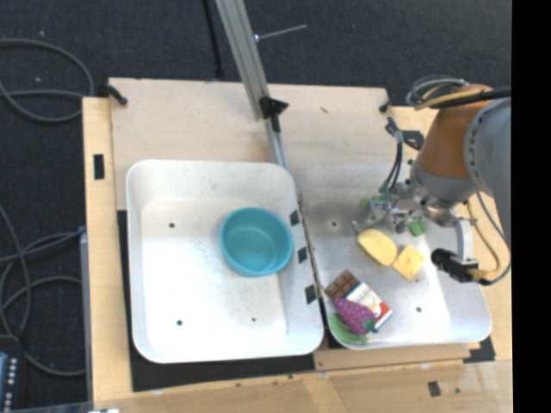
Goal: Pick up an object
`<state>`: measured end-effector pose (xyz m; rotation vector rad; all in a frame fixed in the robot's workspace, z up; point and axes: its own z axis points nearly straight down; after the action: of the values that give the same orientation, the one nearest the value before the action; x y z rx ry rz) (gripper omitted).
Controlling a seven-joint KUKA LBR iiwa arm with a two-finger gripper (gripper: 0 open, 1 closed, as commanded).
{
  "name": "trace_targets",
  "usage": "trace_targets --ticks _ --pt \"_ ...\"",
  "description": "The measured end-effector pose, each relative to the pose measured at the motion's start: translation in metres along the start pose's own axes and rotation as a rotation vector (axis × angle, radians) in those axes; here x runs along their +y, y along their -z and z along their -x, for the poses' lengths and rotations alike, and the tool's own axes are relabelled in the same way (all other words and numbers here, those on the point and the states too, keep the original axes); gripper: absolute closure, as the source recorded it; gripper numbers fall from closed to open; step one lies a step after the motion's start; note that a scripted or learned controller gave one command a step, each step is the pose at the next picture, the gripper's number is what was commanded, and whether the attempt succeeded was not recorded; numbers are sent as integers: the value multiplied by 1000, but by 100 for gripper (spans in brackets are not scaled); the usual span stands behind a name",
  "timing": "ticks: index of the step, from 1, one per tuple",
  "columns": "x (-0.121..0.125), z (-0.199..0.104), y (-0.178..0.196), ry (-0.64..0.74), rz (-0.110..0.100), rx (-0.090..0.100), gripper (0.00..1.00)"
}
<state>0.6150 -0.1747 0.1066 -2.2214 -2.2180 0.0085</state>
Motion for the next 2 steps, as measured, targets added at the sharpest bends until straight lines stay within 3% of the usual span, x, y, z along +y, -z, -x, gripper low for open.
trace_targets --ticks 1,2 --pt "0 2 -5 -2 5 -2 0" --pt "1 3 6 -3 8 -1 100"
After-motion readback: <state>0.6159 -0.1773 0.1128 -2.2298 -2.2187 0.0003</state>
